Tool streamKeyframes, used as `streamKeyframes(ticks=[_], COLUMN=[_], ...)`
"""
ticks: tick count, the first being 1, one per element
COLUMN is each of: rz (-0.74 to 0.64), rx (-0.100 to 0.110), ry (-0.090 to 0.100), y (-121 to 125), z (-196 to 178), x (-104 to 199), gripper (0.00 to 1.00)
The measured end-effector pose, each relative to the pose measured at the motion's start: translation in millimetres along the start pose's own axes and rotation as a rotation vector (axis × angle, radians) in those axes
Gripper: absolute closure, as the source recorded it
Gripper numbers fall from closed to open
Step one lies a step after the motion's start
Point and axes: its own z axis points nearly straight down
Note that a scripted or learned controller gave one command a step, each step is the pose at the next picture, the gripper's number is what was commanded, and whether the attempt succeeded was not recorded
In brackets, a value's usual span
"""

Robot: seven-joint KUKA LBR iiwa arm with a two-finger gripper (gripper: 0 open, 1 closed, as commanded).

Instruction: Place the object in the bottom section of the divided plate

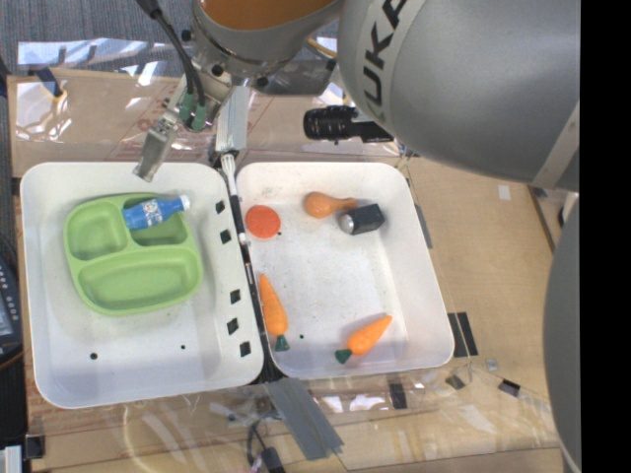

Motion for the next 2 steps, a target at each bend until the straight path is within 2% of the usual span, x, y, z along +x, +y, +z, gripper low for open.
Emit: streamKeyframes(ticks=[1,2], rz=[-0.146,-0.152], rx=[0.005,0.005], ry=[0.004,0.003], y=[13,15], z=[8,-3], x=[44,44], gripper=[0.00,1.00])
